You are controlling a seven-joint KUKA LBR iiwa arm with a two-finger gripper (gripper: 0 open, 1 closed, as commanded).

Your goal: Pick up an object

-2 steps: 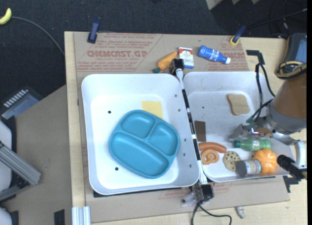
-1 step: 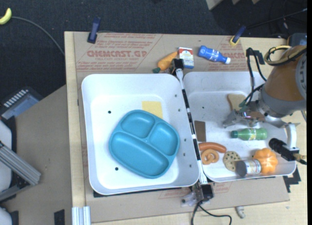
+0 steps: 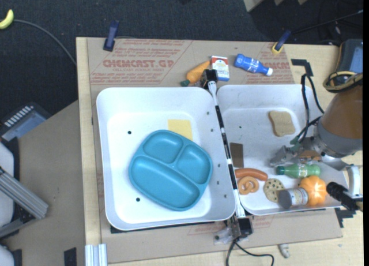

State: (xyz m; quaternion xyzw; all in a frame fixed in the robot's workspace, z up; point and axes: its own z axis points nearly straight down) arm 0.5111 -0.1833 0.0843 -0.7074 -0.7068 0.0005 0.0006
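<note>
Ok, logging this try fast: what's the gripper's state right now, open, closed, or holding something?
Gripper: cannot be told; it sits low in the right white bin, just above the green plastic bottle, with nothing visibly held.

The left bin (image 3: 109,143) holds a tray (image 3: 170,169) with a slice (image 3: 180,126) behind it – the right bin (image 3: 253,94) holds toast (image 3: 282,123), sausage (image 3: 250,174), cookie (image 3: 272,187), and perhaps a bottle (image 3: 298,171).
</note>
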